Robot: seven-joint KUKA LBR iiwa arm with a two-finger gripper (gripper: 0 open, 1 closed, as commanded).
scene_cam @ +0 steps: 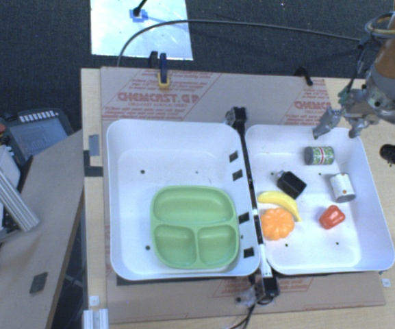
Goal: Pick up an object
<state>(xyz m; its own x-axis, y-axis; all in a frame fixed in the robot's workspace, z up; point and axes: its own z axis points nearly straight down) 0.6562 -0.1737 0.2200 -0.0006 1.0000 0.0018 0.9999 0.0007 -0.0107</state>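
My gripper (pixel 341 120) hangs over the far edge of the right bin (pixel 372 184), its two fingers spread apart with nothing between them; one tip shows toward the bin divider, the other toward my arm's side. The nearest thing to pick is the green can (pixel 319 155), lying on its side just below and slightly to the divider side of my fingertips, as the camera sees it; its long axis runs across the bin, roughly in line with the spread of my fingers, so I judge I would need to turn the wrist to close across its narrow width. Beyond it from me lie the silver cylinder (pixel 340 187), the black block (pixel 291 183), the red pepper (pixel 331 216), the banana (pixel 279 202) and the orange pumpkin (pixel 277 223), all farther off.
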